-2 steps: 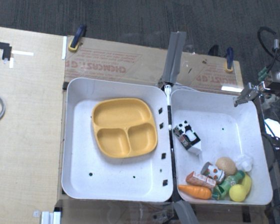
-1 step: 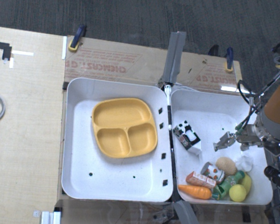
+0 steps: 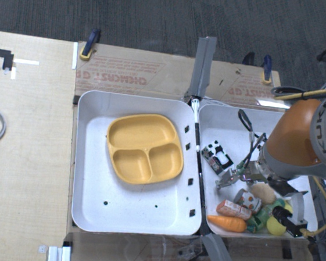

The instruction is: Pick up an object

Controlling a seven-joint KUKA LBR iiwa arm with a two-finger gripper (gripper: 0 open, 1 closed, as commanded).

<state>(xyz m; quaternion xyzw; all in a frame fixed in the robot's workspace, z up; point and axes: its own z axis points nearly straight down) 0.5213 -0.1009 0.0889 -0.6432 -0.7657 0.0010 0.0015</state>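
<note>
Several candidates sat packed in the right bin's (image 3: 209, 132) near corner: the carrot (image 3: 226, 223) lay along the front wall, long axis left-right with its tip apparently pointing left, and the red-and-white tube (image 3: 234, 209) just behind it lay roughly parallel. The gripper (image 3: 232, 177) hung just above that pile toward the bin's middle, so both things lay on the near side of the jaws, the tube closer; the black-and-white toy (image 3: 217, 156) lay on the far-left side. Jaw opening: can't tell, arm clutter hid it, nothing visibly held.
</note>
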